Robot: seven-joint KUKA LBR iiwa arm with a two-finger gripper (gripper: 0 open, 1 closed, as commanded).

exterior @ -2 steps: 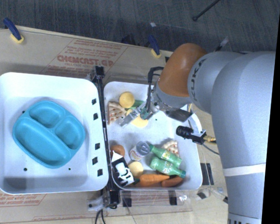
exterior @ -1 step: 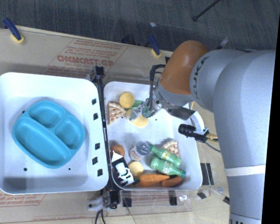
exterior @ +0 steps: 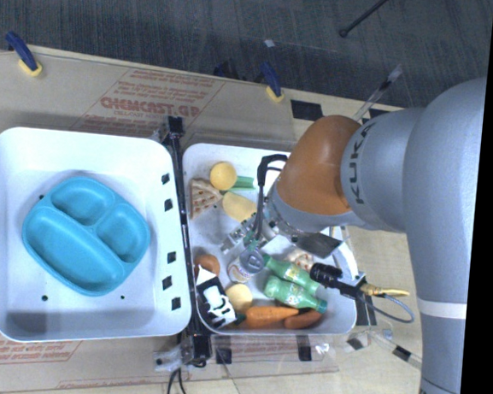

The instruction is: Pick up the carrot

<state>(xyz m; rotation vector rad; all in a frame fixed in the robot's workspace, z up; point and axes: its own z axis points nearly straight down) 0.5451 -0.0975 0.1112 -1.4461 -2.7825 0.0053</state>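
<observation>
Carrot (exterior: pixel 269 316) lies against the crowded right bin's (exterior: pixel 200 158) near wall.

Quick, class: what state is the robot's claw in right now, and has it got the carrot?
Claw: cannot be told; it sits low among the items in the right bin.
Carrot: lying in that bin near its front edge, not held.

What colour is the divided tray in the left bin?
Light blue; the divided tray shows plainly in the camera view, lying in the left bin.
</observation>
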